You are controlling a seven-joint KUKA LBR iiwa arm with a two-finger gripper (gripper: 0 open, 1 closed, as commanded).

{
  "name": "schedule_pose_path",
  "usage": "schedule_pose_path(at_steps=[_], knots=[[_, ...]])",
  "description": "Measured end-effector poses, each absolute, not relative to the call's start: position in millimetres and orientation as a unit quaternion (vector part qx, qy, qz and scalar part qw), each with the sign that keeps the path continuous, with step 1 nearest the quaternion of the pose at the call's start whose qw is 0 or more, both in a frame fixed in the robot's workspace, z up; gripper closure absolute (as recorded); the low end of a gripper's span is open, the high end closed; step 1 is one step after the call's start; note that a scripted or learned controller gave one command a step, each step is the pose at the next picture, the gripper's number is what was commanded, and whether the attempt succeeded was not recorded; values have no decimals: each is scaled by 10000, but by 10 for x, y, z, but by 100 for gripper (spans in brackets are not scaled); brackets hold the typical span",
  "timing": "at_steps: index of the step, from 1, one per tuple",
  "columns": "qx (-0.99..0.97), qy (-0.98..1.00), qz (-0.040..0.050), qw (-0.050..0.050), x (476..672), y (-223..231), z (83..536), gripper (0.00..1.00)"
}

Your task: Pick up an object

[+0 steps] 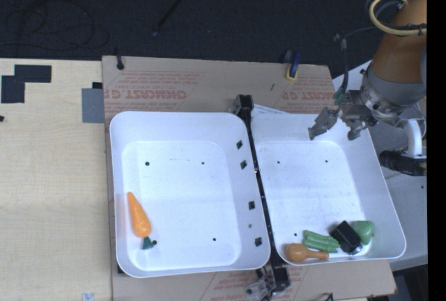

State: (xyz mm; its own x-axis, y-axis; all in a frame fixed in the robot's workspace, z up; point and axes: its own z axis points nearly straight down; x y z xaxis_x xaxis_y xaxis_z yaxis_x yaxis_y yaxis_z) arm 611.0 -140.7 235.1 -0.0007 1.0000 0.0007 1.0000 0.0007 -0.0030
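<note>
My gripper (338, 128) hangs over the far right part of the right bin (306, 181), its two dark fingers spread open with nothing between them. All the objects lie well away from it. At that bin's near edge sit an orange gourd-shaped toy (304, 253), a green pod (320, 242), a black block (346, 237) and a green piece (363, 229), packed close together. An orange carrot (138, 215) with a small green top lies in the left bin (181, 153), near its front left corner.
A black hinge strip (251, 181) runs between the two bins. Both bins rest on a cardboard sheet (209, 87) on the bench. A blue and yellow clamp (293, 66) stands at the cardboard's far edge. Cables and a black fitting (408, 164) sit at the right.
</note>
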Motion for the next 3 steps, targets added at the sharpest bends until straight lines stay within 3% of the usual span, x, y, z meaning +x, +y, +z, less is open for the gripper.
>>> schedule_pose_path(at_steps=[1,2,3], knots=[[-7044,-7097,-31,-24,6145,-769,3346,0],[-7057,-7085,14,11,6134,-804,3376,100],[-7093,-7049,26,25,5457,-1305,3211,100]])
